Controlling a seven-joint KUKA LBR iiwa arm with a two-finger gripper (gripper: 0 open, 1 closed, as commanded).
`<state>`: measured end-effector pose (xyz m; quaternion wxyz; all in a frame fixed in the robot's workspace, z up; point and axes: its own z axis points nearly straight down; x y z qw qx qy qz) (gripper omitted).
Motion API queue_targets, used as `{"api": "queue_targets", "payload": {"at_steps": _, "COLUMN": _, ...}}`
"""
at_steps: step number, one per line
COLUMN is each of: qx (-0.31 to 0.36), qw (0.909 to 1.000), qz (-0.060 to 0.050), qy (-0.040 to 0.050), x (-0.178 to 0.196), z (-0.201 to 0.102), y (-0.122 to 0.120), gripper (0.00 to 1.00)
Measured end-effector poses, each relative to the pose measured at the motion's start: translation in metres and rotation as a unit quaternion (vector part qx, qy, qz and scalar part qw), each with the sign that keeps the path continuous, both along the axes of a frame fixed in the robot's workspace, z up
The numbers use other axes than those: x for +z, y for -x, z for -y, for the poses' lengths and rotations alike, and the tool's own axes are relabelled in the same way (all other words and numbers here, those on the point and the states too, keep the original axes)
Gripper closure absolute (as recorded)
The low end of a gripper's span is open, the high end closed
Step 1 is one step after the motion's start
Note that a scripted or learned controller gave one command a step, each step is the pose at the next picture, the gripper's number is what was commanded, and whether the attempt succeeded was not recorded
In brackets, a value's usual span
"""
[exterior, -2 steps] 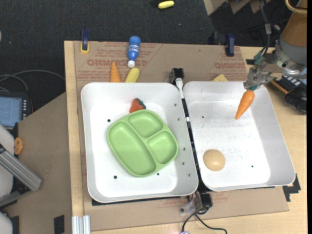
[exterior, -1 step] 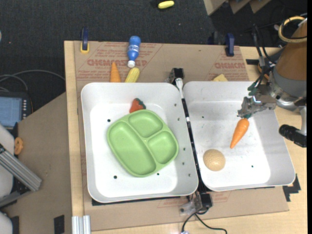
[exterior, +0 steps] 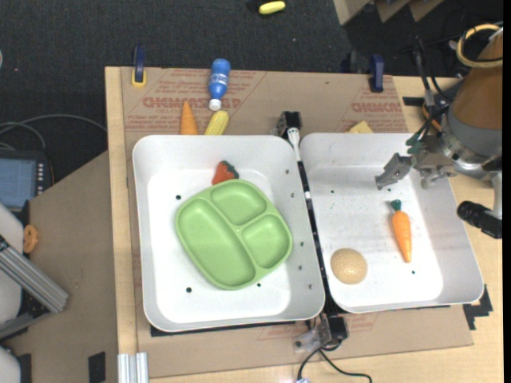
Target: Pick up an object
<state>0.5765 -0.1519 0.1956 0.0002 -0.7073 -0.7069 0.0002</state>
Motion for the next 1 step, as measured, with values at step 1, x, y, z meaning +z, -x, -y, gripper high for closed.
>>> {"api": "queue_targets", "payload": {"at_steps": 1, "qx": -0.003, "qw": 1.0000, "qz": -0.004, "qy": -0.0005, "x": -0.1171, "z": 0.0520, "y": 0.0343, "gripper": 0.00}}
